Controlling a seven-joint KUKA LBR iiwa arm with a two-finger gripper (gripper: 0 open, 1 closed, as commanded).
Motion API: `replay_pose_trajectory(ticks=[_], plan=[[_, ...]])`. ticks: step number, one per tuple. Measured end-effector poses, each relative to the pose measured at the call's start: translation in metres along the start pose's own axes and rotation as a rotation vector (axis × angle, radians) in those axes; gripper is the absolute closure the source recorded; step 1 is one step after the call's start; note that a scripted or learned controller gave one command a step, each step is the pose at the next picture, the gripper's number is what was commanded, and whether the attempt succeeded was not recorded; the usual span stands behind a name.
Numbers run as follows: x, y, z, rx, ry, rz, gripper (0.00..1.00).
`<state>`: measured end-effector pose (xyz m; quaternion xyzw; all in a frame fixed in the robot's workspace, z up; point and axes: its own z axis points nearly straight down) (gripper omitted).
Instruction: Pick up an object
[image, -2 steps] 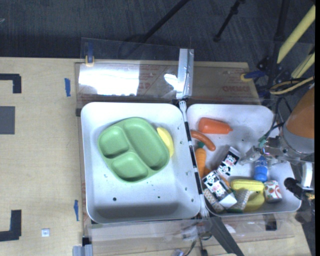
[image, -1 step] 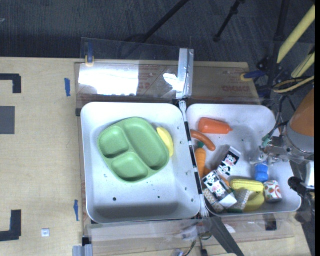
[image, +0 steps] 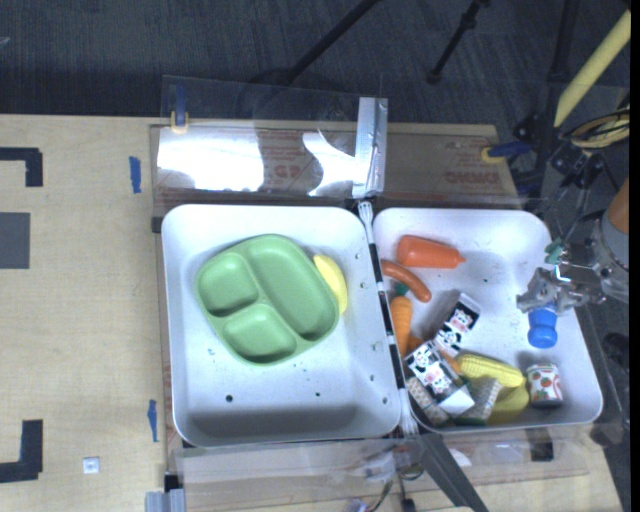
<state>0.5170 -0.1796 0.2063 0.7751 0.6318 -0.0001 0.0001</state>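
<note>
Gripper (image: 556, 283) at right bin (image: 500, 222) edge, directly above blue cap (image: 541, 329); finger state: cannot tell. Descend vertically, straddle cap, avoid bin wall and small can (image: 544, 383), close, lift straight.

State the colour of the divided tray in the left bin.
Light green: the divided tray, seen in the camera view.
</note>
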Motion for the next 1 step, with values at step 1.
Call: replay_pose_trajectory(ticks=[1], plan=[[0.0674, -0.0365, -0.0241, 0.004, 0.002, 0.006, 1.00]])
